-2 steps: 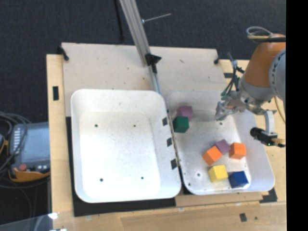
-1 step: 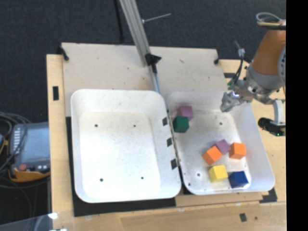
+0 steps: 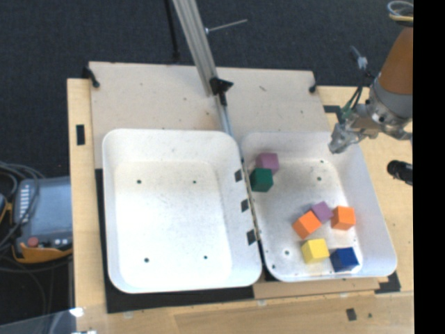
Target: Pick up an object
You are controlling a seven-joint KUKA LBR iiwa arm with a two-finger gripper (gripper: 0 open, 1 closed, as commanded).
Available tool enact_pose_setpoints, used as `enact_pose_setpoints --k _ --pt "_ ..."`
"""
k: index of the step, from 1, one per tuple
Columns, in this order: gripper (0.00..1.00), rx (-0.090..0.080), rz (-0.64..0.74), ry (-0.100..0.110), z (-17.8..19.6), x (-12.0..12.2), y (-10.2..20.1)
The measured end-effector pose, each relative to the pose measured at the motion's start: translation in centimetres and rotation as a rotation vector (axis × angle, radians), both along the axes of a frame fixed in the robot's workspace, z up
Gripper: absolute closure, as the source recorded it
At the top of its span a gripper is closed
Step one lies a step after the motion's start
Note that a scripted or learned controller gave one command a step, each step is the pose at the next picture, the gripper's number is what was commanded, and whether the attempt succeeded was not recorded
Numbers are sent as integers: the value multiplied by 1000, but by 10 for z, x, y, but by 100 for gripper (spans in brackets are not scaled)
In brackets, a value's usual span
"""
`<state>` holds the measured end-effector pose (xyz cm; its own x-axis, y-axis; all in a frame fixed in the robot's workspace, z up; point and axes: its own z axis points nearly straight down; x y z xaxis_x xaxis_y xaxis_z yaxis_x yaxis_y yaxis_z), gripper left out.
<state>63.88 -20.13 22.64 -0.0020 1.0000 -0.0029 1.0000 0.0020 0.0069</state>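
The hand [image 3: 338, 142] hangs over the right bin's [image 3: 375, 207] far corner, can't tell its grip, blocks [image 3: 327, 232] huddled untouched near the front.

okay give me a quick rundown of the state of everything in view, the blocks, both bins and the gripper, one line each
Gripper: above the right bin's far rim, holding nothing visible.
Pink block: in right bin, touching green block.
Green block: in right bin, near the divider.
Purple block: between two orange blocks.
Orange blocks: lying in right bin.
Yellow block: beside blue block.
Blue block: near corner.
Right bin: holds all blocks.
Left bin: upright.
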Motion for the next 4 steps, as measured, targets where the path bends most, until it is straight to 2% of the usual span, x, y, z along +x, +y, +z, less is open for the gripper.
enact_pose_setpoints --k 1,2,3,4 --pt "100 1 3 3 32 1 -2" --pt "100 4 5 6 38 -8 56" --pt "100 4 5 7 29 -25 114" --pt "100 4 5 8 18 -29 162"
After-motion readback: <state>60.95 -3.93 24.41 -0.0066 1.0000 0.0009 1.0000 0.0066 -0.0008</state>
